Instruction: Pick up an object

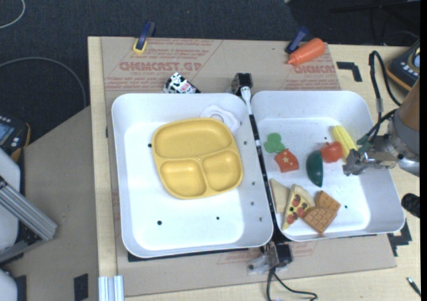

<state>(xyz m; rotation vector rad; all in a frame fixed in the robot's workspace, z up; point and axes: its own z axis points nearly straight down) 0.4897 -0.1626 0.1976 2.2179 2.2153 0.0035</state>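
Nearest my camera, at the front of the right bin (380, 223), I see a pizza slice (297, 206) and a brown waffle (323, 211) lying side by side, touching. Going left to right from the far side: the left bin (133, 159) carries a yellow divided plate (197, 158), with a small white lid (223, 116) just behind it. On the worktop (100, 93) behind the bins sit a black-and-white toy (179, 84) and an orange carrot (307, 51). In the right bin I make out a green piece (273, 142), a red strawberry (286, 160), a dark green pepper (315, 168), a red tomato (331, 152) and yellow corn (343, 137), crowded together. The gripper (352, 163) sits just right of the tomato, low in the bin; whether it is released or clenched I cannot tell.
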